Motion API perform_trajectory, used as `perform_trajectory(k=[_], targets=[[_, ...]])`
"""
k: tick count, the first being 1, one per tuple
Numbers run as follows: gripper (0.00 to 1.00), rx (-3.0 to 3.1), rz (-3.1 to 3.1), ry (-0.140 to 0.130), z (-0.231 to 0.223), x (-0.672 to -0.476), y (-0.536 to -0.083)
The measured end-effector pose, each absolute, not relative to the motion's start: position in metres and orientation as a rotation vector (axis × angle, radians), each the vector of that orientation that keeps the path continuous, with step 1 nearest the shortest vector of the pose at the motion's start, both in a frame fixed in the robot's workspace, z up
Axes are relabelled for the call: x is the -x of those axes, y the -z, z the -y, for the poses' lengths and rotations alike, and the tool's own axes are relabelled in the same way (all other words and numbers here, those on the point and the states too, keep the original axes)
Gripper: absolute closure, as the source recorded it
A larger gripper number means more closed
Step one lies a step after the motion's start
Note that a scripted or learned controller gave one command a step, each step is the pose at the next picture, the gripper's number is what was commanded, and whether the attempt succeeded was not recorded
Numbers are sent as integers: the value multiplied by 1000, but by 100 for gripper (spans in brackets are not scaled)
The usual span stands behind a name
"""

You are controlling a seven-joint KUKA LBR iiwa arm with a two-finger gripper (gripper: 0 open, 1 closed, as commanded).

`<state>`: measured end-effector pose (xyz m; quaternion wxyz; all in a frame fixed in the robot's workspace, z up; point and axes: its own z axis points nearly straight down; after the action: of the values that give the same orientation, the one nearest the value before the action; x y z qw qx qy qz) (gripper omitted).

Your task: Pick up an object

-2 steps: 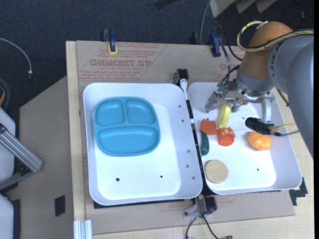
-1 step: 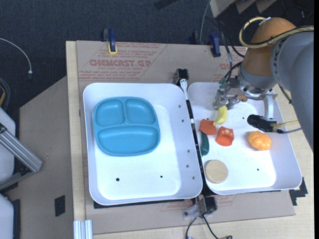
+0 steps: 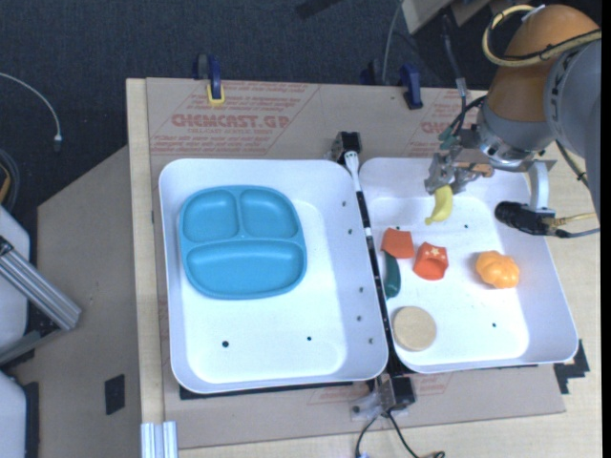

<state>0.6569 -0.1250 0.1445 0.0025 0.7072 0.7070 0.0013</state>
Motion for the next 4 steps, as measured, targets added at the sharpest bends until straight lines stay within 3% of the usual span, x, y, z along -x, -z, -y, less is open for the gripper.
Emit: perform_trajectory(k=[2,4], targets=[[100,-2215,-2217,-7,126,-661,-272],[100,-2219,-2229,1,28,-615,-275]])
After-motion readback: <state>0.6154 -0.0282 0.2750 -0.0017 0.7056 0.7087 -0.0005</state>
